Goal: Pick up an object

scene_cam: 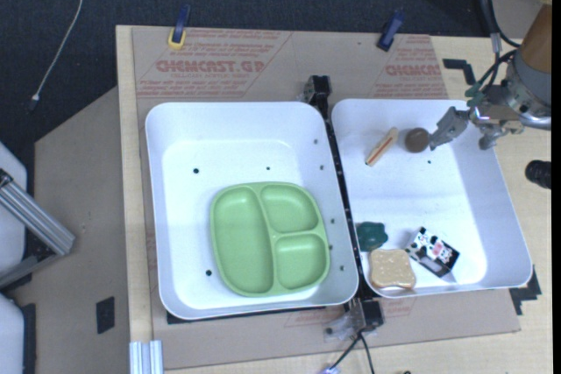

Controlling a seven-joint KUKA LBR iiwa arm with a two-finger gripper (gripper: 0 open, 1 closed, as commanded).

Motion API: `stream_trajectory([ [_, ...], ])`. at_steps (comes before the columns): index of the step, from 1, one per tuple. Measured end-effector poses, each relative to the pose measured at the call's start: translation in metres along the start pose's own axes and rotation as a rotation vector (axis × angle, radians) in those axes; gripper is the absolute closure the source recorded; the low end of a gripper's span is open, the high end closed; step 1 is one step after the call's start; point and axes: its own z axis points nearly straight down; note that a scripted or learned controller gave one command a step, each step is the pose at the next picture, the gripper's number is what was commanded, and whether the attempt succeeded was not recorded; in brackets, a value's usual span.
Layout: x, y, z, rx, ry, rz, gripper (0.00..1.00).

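- Objects in the right bin (491,215): a tan stick (380,146) and a brown round piece (416,139) near the far wall; a green item (372,233), a tan block (391,270) and a black-and-white item (435,251) at the near wall.
- Jaws (451,129): just right of the brown round piece, not around it; whether apart or together cannot be told.
- Left bin (175,188): holds a green divided plate (267,237).
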Motion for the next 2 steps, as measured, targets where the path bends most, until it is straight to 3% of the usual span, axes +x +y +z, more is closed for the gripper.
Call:
stream_trajectory([
  [1,0.000,0.000,-0.001,-0.002,0.000,0.000,0.00],
  [2,0.000,-0.007,0.056,-0.001,0.000,0.000,0.00],
])
